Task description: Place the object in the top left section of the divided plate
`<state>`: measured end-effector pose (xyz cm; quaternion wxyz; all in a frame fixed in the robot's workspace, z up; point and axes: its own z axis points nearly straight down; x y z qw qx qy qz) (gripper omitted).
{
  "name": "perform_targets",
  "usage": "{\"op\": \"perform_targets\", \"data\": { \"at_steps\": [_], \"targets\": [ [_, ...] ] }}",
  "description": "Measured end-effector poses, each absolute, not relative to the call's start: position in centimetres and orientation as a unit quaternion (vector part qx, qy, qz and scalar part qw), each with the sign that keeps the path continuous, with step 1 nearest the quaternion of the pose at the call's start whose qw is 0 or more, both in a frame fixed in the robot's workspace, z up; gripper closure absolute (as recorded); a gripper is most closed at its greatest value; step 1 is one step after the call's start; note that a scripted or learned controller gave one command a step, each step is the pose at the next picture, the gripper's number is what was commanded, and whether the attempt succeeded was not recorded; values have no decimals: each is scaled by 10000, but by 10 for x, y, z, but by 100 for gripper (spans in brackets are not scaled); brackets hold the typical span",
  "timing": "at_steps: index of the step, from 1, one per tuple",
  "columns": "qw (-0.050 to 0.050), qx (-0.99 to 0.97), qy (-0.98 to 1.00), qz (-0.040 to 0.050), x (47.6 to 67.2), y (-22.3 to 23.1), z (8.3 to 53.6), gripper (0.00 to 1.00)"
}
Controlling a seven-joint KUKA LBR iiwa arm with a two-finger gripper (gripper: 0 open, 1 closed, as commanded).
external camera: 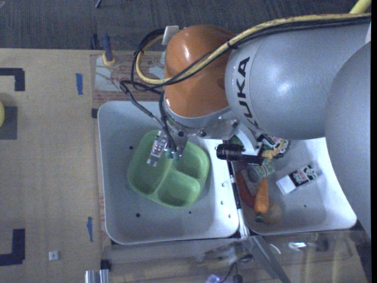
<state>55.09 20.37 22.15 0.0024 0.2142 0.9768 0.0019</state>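
- Orange carrot-shaped item point(261, 196) lying in the right shallow white bin point(336, 214)
- Small white box with black markings point(297, 178) nearby
- Blue tape strips point(79, 84) on the tan tabletop point(47, 170)

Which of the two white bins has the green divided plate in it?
The left bin, the one below the gripper. The green divided plate lies in it; the right bin holds a carrot and small packaged items instead.

One fixed camera looks down at a slant on both white bins point(118, 217), fairly near.
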Motion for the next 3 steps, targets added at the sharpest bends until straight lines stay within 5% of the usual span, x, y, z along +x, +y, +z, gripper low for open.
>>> {"op": "perform_targets", "data": {
  "at_steps": [1, 2, 3],
  "targets": [
    [29, 2377, 9713, 11, 600, 124, 398, 100],
    [12, 2028, 9792, 9, 536, 171, 300, 100],
    [36, 1859, 9826, 11, 576, 88, 437, 100]
  ]
}}
